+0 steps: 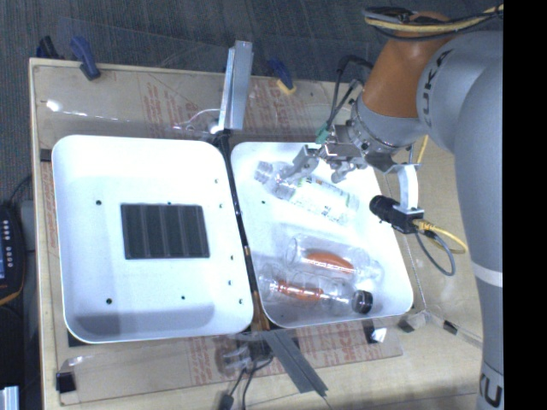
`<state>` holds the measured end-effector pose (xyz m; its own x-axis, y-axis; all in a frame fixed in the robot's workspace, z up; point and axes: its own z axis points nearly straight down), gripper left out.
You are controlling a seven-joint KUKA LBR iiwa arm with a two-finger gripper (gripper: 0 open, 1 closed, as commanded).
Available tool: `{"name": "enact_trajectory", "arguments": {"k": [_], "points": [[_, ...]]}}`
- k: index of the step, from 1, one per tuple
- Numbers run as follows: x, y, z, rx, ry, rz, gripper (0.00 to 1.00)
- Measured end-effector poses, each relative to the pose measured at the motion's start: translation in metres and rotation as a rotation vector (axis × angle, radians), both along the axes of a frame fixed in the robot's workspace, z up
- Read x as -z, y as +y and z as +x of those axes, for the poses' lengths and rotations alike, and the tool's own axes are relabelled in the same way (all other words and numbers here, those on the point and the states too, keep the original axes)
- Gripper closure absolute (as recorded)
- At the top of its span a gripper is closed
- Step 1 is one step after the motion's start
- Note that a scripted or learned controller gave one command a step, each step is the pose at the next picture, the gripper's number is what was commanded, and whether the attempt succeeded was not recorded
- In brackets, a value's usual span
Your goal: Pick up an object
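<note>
A dark grey carpeted floor is seen behind a pale wooden worktop [128,88], which is covered with a clear sheet pinned down by blue clamps [84,56] along the far edge. Two shallow white plastic bins are set side by side on it. The left white bin [85,254] is seen with just a dark ribbed rectangular panel [165,231] in its floor. A grey metal upright bar [234,88] is stood at the far end of the gap between the bins.

The right white bin [386,293] is where all the stuff is. A clear plastic bottle with an orange thing inside [329,261] is laid on its side near the middle, and just in front of it a second clear bottle with a black cap [316,294] is laid, cap pointed to the right. A flat clear plastic packet with faint print [323,200] is found further back, and a small crumpled clear plastic piece [272,178] sits at the bin's far left corner.

The grey arm with the orange band [402,75] is reached in from the right, and its metal two-finger end effector [320,162] is held over the far part of the right bin, close to the crumpled piece and the packet. The fingers look spread a fair bit, though that's hard to call from this angle, and nothing is seen gripped between them. A black cylindrical fitting with a yellow cable [391,211] is hung off the wrist over the bin's right rim.
</note>
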<state>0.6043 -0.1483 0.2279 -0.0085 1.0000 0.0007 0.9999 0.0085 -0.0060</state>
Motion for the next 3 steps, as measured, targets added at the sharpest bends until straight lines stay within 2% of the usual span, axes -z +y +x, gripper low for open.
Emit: {"name": "enact_trajectory", "arguments": {"k": [1, 2, 3], "points": [[0.136, -0.003, 0.049, -0.085, -0.006, -0.002, 0.00], [0.133, -0.031, 0.015, -0.114, -0.013, 0.003, 0.00], [0.136, -0.048, -0.015, -0.165, -0.005, 0.003, 0.00]]}}
